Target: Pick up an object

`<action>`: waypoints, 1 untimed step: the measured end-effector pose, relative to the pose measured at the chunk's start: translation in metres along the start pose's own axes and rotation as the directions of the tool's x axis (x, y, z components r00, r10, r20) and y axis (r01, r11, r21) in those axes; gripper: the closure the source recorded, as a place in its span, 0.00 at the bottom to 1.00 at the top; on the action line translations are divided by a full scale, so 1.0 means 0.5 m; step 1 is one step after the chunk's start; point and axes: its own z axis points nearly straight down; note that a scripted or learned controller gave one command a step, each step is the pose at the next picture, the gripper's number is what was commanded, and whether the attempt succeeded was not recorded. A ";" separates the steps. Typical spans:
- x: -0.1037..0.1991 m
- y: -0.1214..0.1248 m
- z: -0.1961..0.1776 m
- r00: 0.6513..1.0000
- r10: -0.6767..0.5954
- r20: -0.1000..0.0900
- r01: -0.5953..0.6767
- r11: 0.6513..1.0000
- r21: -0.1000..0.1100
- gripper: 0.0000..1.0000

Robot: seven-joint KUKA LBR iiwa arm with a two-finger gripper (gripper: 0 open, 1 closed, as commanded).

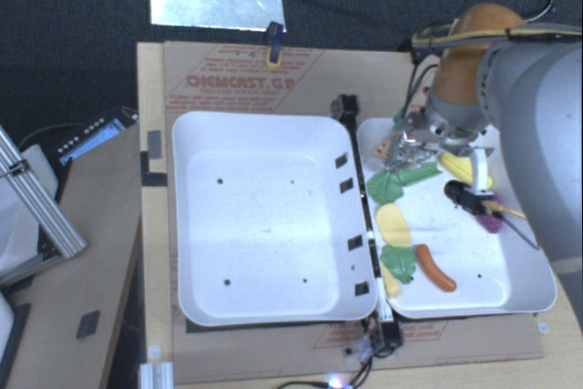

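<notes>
My gripper (406, 150) is low over the far left part of the right bin (524, 291). It hangs just above a green leafy toy (390, 186) with a green stem (421, 173). A yellow piece (458, 167) lies right beside the gripper. Nearer the front lie a pale yellow toy (393, 224), a second green leafy piece (398, 261) and an orange sausage-shaped toy (436, 270). A small purple thing (493, 221) sits at the bin's right side. Nothing is visibly held.
The left bin (264, 214) stands beside the right one, with a black clipped divider (363, 214) between them. The grey arm (533, 132) covers the right bin's far right corner. A yellow and blue clamp (273, 46) sits on the cardboard behind the bins.
</notes>
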 end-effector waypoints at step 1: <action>-0.009 0.005 -0.035 1.000 0.001 0.000 -0.001 1.000 -0.015 1.00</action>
